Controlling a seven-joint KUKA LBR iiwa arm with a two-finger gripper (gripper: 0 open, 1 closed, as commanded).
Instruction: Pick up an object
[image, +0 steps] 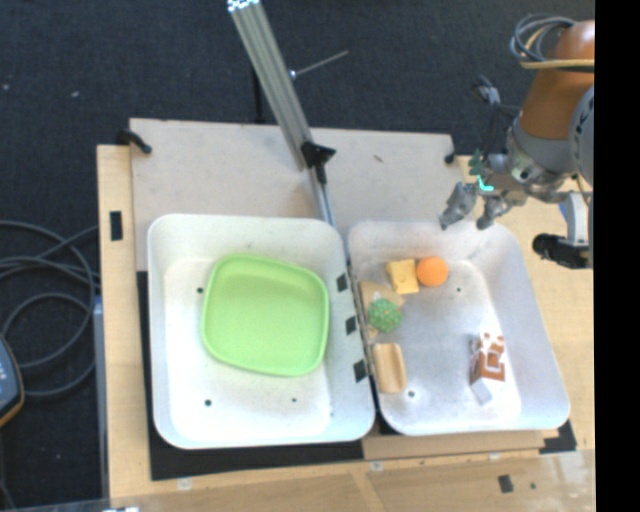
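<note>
A light wooden bench (118, 330) stands on dark carpet (100, 60). Black cables (40, 300) lie coiled on the floor at the left. A slanted metal rail (275, 85) rises from the bench's far edge.

Green plate (265, 315), orange ball (432, 272), white bins (250, 425).

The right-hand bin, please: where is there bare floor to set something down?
In the shallow white right bin, the middle floor is bare, between the orange ball and the brown-and-white box. Its left edge is crowded: yellow block, green ball, tan block.

arm (548, 110): orange band, grey wrist | looped grey cables on top | fingers (458, 212): grey metal
</note>
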